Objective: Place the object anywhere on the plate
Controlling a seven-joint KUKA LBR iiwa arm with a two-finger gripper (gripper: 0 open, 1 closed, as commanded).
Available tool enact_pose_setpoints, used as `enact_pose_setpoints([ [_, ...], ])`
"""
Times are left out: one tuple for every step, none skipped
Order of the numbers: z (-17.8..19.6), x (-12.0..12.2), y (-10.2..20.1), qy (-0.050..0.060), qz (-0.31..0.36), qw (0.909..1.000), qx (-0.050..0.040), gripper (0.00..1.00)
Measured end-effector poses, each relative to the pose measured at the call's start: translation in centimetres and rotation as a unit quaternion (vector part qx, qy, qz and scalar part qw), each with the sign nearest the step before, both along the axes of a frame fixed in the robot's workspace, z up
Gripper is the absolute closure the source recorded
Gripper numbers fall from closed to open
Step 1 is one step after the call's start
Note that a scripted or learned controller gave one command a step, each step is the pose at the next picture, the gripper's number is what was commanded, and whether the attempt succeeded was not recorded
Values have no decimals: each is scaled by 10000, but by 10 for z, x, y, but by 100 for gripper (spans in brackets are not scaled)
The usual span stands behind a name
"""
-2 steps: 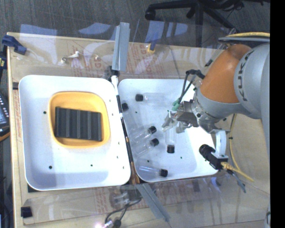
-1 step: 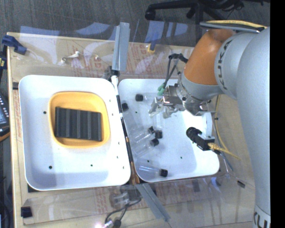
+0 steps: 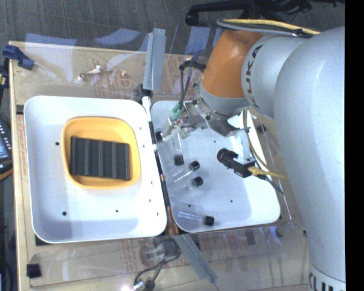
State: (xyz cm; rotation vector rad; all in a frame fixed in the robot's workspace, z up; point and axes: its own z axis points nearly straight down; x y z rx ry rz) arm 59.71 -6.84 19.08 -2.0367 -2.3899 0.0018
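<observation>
A yellow plate with a dark ridged insert lies in the left bin. Several clear vials with black caps lie in the right bin: one near its left wall, a pair in the middle, and one at the front edge. My gripper hangs over the right bin's back left corner, just above the nearest vial and to the right of the plate. I see no vial between its fingers.
A raised divider separates the two bins. A black connector with a yellow cable hangs from the arm over the right bin. Metal rails and tape scraps lie on the bench behind the bins.
</observation>
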Motion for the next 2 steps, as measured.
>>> enact_pose_setpoints([
  [11,8,58,1,746,9972,-1,100],
  [11,8,58,1,745,9972,-2,0],
])
